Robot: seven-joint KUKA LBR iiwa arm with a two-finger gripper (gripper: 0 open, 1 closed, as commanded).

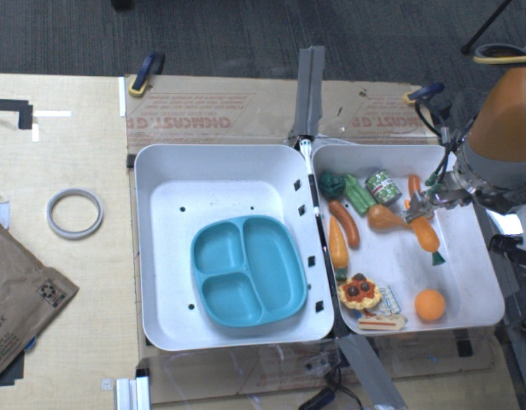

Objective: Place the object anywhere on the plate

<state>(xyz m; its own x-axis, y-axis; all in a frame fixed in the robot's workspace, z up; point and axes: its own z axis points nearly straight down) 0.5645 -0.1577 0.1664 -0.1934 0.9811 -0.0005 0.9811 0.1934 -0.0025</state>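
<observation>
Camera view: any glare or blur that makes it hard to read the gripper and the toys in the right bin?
Camera view: lighting is even and soft, with faint shadows in both bins. The blue plate is crisp. The gripper is small and slightly blurred against the toy carrot, so its state is unclear. A bright patch shows on the right bin by its right rim.
</observation>
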